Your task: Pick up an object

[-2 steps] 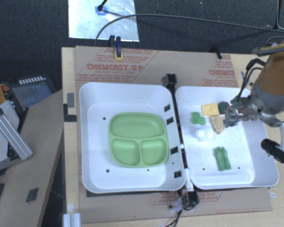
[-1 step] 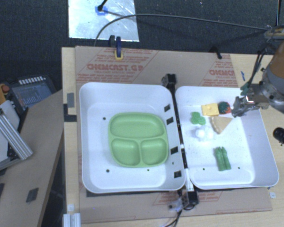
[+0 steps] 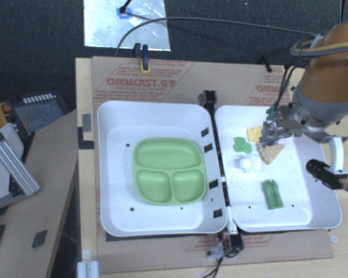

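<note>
Green beans (image 3: 271, 193) lie near the right bin's (image 3: 322, 213) front edge; the claw (image 3: 271, 133) hangs over a tan wedge (image 3: 271, 152) toward the back, grip state impossible to tell. Crowded neighbours, yellow chip (image 3: 254, 134) and broccoli (image 3: 240, 145), risk a miss or nudge

**A grey arm with an orange band**

The arm (image 3: 327, 91) has a rounded, smooth shell. Its upper part is a wide orange band (image 3: 336, 48) with a soft shine, and below the band the shell is light grey. A thin dark cable (image 3: 304, 46) runs in a loop across the orange part, and other thin dark cables (image 3: 281, 94) hang down along the grey part. At the end of the arm sits the gripper (image 3: 271, 133), a small block of grey metal with darker parts, more angular than the arm. The details of the gripper are too small to tell.
</note>
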You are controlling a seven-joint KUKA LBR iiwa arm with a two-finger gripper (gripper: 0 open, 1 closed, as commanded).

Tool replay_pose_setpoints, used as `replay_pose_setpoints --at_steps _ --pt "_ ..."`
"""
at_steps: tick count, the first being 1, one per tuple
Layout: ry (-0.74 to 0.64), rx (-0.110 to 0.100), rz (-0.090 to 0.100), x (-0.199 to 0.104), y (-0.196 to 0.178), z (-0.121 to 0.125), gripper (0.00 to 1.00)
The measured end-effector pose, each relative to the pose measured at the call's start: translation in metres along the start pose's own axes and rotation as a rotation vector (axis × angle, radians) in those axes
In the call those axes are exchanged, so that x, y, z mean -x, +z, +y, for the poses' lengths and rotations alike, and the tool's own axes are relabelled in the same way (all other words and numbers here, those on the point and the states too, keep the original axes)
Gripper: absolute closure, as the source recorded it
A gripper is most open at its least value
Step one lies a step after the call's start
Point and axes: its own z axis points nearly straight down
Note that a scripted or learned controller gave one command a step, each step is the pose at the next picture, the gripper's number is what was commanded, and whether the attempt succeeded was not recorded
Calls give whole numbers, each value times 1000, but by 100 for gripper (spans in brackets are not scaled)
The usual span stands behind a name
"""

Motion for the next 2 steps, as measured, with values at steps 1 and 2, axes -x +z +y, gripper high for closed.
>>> replay_pose_setpoints --at_steps 1,2 --pt "-1 0 1 -64 8 0 100" --pt "0 -1 1 -113 14 -11 100"
